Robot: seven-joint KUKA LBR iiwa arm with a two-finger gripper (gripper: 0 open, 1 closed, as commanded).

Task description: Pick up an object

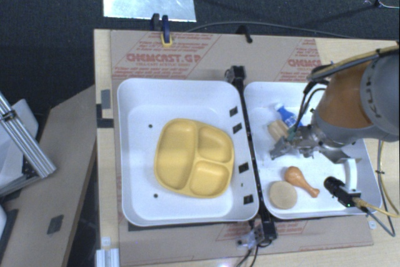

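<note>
- A round tan cookie [283, 195] lies at the near edge of the right bin [369, 200].
- Just beyond the cookie, a little right, lies an orange drumstick [302, 180].
- Beyond the drumstick the gripper [289, 146] hangs low over the right bin; I cannot tell if it is wide or narrow.
- Just past the gripper lie a tan block [277, 130] and a blue thing [286, 114].
- Left of the cookie, the left bin [134, 134] holds a yellow tray [194, 157].
</note>
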